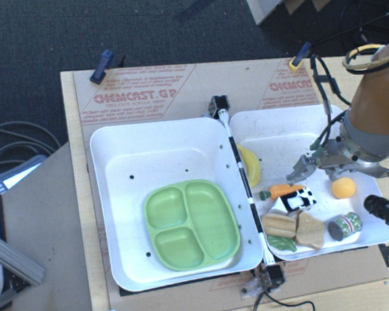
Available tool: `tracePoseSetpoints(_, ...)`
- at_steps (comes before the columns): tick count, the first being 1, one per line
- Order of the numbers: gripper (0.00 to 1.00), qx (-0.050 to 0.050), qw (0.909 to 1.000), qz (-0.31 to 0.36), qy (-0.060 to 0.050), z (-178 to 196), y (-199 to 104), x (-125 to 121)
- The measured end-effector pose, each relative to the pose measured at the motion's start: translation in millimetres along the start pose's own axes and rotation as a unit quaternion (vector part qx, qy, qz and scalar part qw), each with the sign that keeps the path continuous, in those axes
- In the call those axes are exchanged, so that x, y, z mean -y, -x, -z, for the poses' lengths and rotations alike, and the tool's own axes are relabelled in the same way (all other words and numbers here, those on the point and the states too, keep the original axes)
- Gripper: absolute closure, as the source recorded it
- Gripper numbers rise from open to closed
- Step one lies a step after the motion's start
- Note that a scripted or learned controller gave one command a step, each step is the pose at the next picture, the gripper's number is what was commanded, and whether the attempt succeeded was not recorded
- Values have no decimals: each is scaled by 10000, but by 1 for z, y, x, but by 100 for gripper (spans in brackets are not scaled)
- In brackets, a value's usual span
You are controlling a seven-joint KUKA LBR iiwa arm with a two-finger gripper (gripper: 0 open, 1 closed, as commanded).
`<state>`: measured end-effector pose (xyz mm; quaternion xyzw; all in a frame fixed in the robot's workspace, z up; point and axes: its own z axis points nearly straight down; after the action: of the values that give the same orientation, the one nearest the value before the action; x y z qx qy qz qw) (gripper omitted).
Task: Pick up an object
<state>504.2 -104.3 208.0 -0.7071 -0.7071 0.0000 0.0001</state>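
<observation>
A: How much of the arm point(379, 101) can you make out?

B: Not all of it; the right edge of the frame cuts it off. The pincer point(304, 169) is small and grey, and I can't tell how its fingers stand.

A: And the right bin point(273, 121)?

B: The arm covers its far right corner. The yellow banana point(251, 165) is half hidden behind the divider between the bins. A green thing point(281, 243) lies mostly under the tan blocks point(295, 226); I can't identify it. The label on the small can point(345, 225) is too tiny to read.
</observation>
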Motion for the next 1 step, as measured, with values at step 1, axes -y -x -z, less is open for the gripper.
tracePoseSetpoints(1, 0, 5, 10000, -6, 14, -111, -10, -12)
